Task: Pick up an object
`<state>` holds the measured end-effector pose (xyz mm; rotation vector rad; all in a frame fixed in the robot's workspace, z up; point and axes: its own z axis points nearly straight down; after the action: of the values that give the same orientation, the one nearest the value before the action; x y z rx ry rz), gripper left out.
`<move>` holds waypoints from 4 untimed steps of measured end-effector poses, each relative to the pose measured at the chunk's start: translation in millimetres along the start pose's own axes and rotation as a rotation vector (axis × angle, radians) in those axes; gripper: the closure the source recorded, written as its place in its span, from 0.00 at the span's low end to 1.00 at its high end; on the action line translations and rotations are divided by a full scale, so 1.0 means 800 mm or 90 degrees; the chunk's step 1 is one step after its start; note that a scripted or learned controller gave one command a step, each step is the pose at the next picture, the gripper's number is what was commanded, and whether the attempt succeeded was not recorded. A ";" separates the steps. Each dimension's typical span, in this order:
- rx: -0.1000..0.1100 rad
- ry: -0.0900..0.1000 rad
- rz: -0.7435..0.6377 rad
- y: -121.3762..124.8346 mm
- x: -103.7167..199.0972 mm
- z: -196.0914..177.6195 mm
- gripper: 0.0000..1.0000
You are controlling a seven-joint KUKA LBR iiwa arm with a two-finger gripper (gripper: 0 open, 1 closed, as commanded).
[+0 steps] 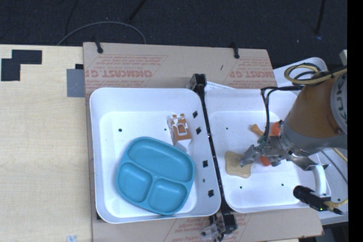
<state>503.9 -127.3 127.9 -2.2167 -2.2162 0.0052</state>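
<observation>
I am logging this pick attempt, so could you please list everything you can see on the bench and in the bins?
Bins: two, white, side by side on the bench.
Divided plate: one, blue, three compartments, lying in the left bin.
Small block: one, orange and white, in the left bin beside the plate's upper right edge.
Flat piece: one, tan, on the right bin's floor, next to the tool.
Small things: tan and orange, in the right bin by the arm, too hidden to identify.
Cardboard sheet: one, brown, under the bins.
Arm: one, orange band, reaching in from the right.
Tool: one, grey, low in the right bin.
</observation>
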 end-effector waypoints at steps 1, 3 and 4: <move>-0.001 0.000 0.003 0.000 -0.002 -0.015 1.00; -0.006 -0.002 -0.001 0.004 -0.006 -0.152 1.00; -0.002 0.000 -0.003 -0.004 0.071 -0.142 1.00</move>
<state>501.6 -70.7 241.4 -2.2134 -2.2225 0.0026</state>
